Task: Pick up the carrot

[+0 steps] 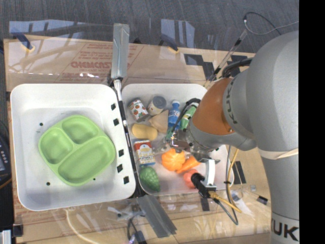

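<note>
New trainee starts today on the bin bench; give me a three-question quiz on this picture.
1. True or false: the green divided plastic plate lies in the left white bin.
2. Which lies nearest the right white bin's front-left corner? A) small blue bottle B) dark green rounded toy vegetable C) grey-lidded can
3. Fill in: the orange toy carrot lies directly beside the round ____ toy fruit.

Key: 1 true; 2 B; 3 orange.
</note>
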Controlling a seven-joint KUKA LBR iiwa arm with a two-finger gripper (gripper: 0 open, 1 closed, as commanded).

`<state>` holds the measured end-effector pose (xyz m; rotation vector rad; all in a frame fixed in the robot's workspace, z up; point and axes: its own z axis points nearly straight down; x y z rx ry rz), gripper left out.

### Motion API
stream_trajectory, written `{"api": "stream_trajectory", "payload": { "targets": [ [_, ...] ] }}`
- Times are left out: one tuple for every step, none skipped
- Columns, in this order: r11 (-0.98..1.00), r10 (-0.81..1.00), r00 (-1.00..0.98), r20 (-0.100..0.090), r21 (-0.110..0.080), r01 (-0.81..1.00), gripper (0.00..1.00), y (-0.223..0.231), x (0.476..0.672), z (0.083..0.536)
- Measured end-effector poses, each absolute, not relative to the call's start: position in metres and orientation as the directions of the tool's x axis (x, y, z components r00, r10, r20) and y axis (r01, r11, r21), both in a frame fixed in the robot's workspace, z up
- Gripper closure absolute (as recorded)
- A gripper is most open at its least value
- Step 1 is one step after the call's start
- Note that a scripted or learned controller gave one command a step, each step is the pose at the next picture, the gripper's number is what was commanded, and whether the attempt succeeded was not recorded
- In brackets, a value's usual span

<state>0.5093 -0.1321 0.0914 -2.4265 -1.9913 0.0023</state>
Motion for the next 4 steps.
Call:
{"api": "stream_trajectory", "payload": {
  "targets": [
    [-0.103,0.995,0.103,0.002,-0.001,0.995,1.0,-0.028,0.504,0.192],
    [0.019,1.0,-0.019,0.0,-0.004,1.0,1.0,0.003,0.533,0.224],
    [-0.115,0.993,0.115,-0.001,-0.002,0.993,1.0,0.01,0.57,0.245],
    [-0.289,0.957,0.289,-0.002,-0.004,0.957,1.0,-0.066,0.625,0.19]
  ]
}}
